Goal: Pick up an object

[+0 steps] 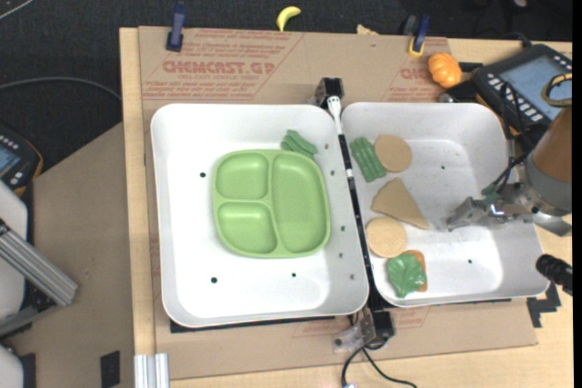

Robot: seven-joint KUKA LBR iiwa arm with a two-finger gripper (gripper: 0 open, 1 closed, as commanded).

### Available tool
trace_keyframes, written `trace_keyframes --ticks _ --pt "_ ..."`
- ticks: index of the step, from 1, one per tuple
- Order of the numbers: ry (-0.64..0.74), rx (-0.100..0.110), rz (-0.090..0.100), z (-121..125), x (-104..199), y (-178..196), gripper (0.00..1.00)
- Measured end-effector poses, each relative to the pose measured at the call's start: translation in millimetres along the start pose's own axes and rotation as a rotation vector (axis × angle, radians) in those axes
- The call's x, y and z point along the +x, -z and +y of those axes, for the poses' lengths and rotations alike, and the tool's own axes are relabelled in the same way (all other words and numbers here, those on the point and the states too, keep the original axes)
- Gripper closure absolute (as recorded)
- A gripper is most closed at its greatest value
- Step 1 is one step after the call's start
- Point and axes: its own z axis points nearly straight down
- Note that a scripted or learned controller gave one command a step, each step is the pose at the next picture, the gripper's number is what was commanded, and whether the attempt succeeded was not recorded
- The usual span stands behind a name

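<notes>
Approach step. Gripper point(461, 215) low in right bin point(473, 127), jaw state hard to tell, nothing visibly held. Tan wedge point(400, 203) just at its 9 o'clock, round discs point(394, 153) and green pieces point(406, 273) beyond. Next: shift toward wedge, descend, close.

You have two white bins point(182, 223), one green divided plate point(271, 202), two tan discs point(394, 153), one tan wedge point(398, 203), and three green pieces point(368, 158).
</notes>
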Motion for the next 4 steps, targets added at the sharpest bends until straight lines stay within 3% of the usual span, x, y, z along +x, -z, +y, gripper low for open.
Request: trace_keyframes --ticks 1,2,3,4 --pt "-0.002 -0.003 -0.004 -0.2 -2.3 10.1 1.00" --pt "0.002 0.004 -0.001 8.6 86.4 -11.1 1.00" --pt "-0.005 -0.001 -0.005 8.6 80.9 0.6 1.00" --pt "-0.007 -0.005 -0.010 58.4 23.2 -9.4 1.00"
